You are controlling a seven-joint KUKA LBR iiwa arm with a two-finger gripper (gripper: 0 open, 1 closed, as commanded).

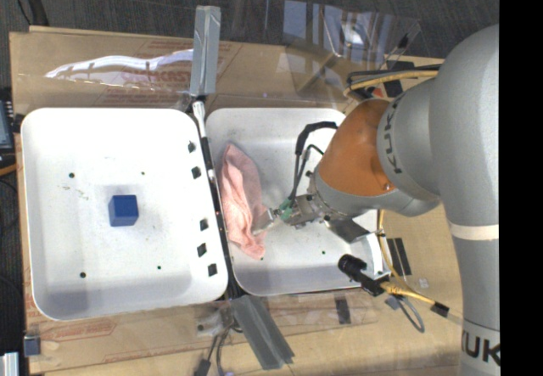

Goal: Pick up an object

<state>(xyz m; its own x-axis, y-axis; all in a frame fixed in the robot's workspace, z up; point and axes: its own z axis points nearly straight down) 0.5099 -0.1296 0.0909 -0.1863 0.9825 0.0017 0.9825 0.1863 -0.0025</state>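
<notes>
Lying crumpled along the right bin's (pixel 280 281) left side, a pink cloth (pixel 240 209) is met at its edge by the gripper (pixel 273 217); the grip cannot be told.

The cloth (pixel 241 202) is soft pink fabric, matt and wrinkled. Both bins (pixel 51 221) look like smooth white plastic with a slight sheen, and the cube (pixel 124 210) is matt blue. The arm (pixel 450 128) has smooth grey casing with a glossy orange band (pixel 361 158).
</notes>
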